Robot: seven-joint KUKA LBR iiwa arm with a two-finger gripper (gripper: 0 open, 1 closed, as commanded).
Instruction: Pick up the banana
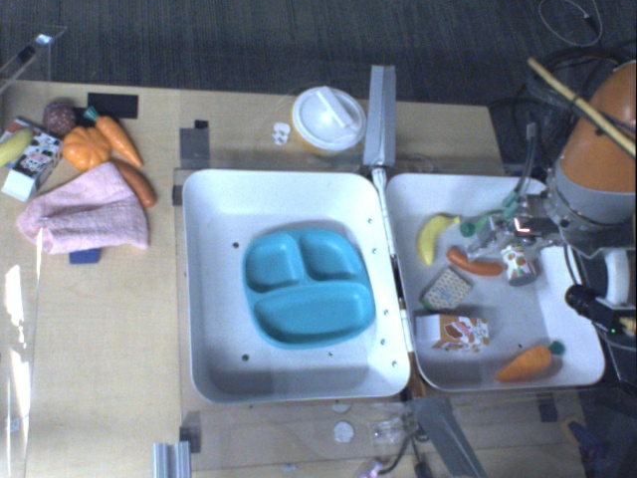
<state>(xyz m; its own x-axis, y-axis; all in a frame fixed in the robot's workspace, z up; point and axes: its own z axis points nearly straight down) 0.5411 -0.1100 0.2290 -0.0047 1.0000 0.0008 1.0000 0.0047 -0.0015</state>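
We see the grey arm's gripper (490, 229) low near the right bin's (587, 366) back edge, beside the curved yellow banana (433, 237); we cannot tell its jaw state.

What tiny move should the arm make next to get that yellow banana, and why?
Probably a short slide toward the left of the camera view, then down. The gripper hangs over the right bin, just beside the banana rather than over it, with the red sausage right below. Centring over the banana first should keep it from catching the sausage instead.
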